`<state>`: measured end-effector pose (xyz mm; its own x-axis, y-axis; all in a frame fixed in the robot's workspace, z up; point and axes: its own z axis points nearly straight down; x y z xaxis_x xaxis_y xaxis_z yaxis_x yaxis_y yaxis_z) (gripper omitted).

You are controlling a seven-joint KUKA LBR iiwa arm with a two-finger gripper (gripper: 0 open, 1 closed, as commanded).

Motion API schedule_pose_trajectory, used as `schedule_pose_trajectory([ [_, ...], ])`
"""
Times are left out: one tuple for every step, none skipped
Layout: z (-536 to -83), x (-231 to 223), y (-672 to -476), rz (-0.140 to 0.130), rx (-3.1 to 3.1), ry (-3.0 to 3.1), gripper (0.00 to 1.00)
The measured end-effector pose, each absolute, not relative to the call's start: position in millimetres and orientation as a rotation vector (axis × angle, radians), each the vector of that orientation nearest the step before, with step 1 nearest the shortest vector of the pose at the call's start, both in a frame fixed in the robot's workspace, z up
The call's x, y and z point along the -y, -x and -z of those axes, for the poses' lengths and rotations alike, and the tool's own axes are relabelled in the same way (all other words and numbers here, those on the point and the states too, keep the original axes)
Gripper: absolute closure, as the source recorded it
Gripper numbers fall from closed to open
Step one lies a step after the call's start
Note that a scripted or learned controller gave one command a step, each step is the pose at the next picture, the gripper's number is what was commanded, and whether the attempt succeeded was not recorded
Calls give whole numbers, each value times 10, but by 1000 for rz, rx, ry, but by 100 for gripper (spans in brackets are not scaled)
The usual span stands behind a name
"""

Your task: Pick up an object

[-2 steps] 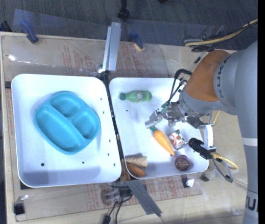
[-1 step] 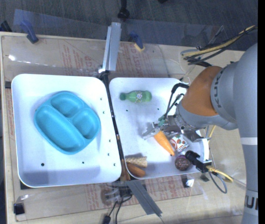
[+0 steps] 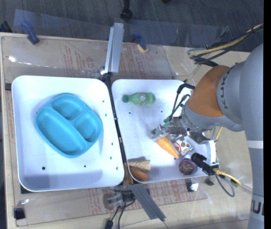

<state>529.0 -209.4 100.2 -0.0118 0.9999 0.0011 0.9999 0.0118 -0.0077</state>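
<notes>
Orange carrot (image 3: 167, 146) lies in right bin (image 3: 140, 128), tool (image 3: 166, 128) down just above it (fingers too blurred, can't tell open/shut). Nothing lifted yet; grasp + lift left, I'd say.

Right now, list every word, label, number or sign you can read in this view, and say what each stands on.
Nothing reads clearly.
Red printing on the bench around the bins: too faint and small to read.
Dark lettering on the arm beside its orange band: cut off and blurred, not readable.
Label on the green bottle: too small to read.
Red and white packet by the carrot: print unreadable.
</notes>
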Motion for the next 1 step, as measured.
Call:
schedule_pose_trajectory([
  [-2033,1023,-5110,-4,2230,2208,100],
])
